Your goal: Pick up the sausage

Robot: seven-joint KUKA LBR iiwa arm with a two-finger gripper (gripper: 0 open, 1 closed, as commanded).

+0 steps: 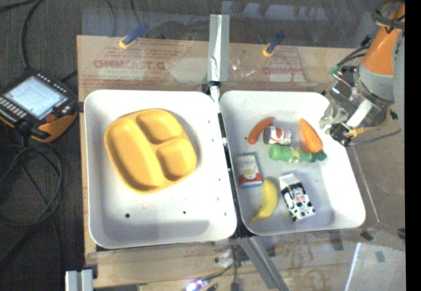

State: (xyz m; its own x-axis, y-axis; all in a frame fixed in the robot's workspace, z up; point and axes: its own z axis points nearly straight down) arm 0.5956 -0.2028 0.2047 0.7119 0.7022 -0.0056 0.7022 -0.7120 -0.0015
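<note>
The sausage (pixel 259 130), small, reddish-orange and curved, lies in the right bin (pixel 342 207) near its upper middle, just left of a small red-and-white can (pixel 281 135). My gripper (pixel 333 124) hangs at the right bin's upper right rim, to the right of the carrot (pixel 310 135) and well right of the sausage. Nothing shows between its fingers.
The right bin also holds a green bottle (pixel 295 154), a small tin (pixel 248 170), a banana (pixel 266 201) and a black-and-white carton (pixel 297 197). A yellow divided plate (pixel 152 149) lies in the left bin (pixel 158 227). A teach pendant (pixel 36 105) rests off the bench at left.
</note>
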